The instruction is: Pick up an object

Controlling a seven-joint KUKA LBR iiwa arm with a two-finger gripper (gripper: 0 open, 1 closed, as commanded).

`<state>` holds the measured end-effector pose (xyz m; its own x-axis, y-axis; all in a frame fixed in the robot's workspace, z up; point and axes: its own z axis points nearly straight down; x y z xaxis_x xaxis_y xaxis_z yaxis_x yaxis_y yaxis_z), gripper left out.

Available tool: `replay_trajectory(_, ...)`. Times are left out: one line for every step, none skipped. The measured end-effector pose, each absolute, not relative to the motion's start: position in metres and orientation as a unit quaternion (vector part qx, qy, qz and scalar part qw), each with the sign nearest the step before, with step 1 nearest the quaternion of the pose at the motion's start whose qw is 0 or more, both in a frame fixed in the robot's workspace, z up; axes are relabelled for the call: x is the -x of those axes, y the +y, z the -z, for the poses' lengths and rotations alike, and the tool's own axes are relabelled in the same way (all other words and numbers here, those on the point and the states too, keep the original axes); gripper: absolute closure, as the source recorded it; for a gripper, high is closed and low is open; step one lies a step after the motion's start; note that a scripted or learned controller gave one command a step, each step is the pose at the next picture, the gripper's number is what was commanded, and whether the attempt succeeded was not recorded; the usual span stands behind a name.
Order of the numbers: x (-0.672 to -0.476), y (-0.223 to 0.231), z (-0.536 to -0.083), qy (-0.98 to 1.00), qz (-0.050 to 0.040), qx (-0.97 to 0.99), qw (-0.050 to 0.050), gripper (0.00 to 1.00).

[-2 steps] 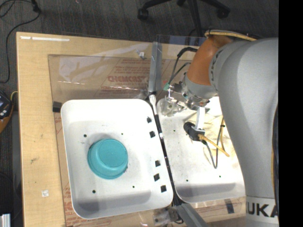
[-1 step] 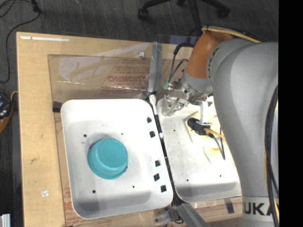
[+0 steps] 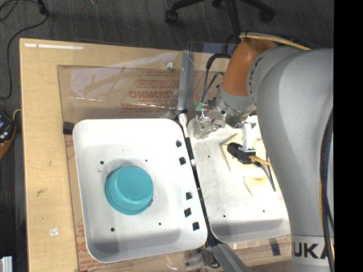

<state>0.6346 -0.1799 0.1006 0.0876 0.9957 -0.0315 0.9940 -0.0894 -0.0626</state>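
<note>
Gripper (image 3: 205,122), open or closed I cannot tell, is hovering at the right bin's (image 3: 238,208) far corner; teal bowl (image 3: 129,190) is sitting well apart from it in the left bin (image 3: 96,140), so closing here is risking an empty grasp.

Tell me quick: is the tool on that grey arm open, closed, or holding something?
Tool: cannot be told from this view; it sits over the far end of the right-hand shallow white bin.
</note>
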Motion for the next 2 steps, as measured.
replay_trajectory(-0.6364,-0.1915,-0.1048,-0.683,-0.0255,0.729,0.024,1.00)
replay_trajectory(-0.6395,-0.1992,-0.1032,-0.673,-0.0225,0.739,0.034,1.00)
